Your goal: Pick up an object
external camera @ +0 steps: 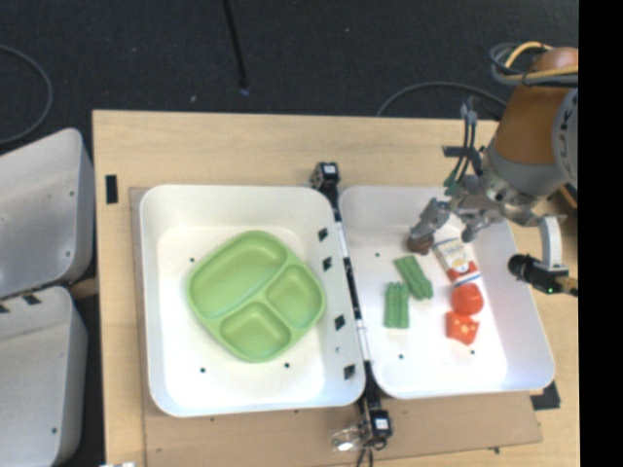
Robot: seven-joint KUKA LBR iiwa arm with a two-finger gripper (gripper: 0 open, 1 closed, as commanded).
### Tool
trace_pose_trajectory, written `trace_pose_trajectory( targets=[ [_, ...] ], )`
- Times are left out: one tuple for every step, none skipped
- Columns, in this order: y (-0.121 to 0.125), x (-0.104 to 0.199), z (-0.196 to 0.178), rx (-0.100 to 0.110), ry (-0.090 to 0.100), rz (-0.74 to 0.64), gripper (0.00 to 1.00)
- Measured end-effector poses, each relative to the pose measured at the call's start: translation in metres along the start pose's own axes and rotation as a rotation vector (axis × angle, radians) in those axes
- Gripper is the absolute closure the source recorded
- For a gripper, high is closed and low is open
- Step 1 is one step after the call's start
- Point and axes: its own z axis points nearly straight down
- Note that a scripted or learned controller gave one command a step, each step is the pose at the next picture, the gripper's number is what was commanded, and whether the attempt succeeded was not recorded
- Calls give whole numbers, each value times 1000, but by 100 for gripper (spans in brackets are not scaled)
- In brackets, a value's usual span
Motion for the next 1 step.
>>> trace_pose_trajectory(
  targets=[
    [3,0,-9,-14,-2,-3,0]
  ],
)
